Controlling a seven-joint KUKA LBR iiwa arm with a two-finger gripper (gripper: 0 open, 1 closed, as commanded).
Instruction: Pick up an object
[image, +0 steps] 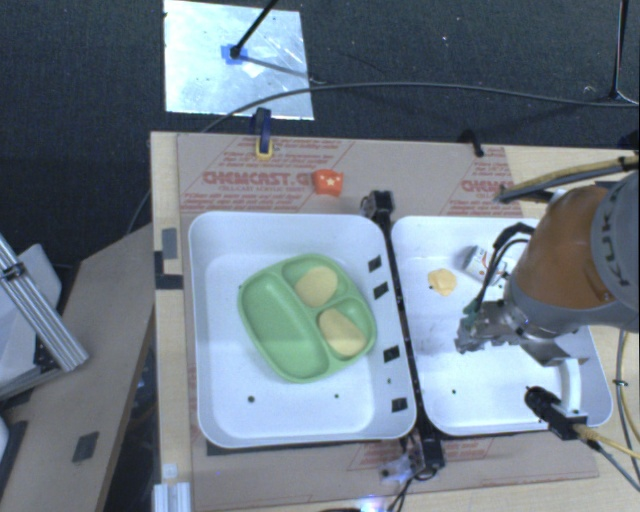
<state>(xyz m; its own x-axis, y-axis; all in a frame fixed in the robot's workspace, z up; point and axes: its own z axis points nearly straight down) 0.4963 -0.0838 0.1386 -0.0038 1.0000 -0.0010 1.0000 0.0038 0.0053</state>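
Two white bins side by side on the worktop (420, 165). In the left bin (225, 400), a green tray (275, 330) with three compartments; one pale yellow piece (318, 285) in the upper right compartment, another (342, 333) in the lower right, the long left compartment bare. In the right bin (460, 405), a small yellow object (442, 281) near the upper left part, and just beside it, up and to the right, a small white item (475, 262) with some print, too small to identify. An orange bit (327, 182) on the worktop above the bins, outside both.

Arm (565, 260) in from the right, over the right bin. Tool (478, 333) low over the bin floor, below and slightly right of the yellow object, near but apart from it. Whether the tool is apart or together: cannot tell, too dark and blurred against the wrist. Nothing visibly held.

Progress, as a judgement: pick not yet done. No object lifted; every item lying on a bin floor or in the tray. Approach seemingly under way in the right bin, with the yellow object the likeliest target. Left to do: line up over a target, close on it, raise it clear.
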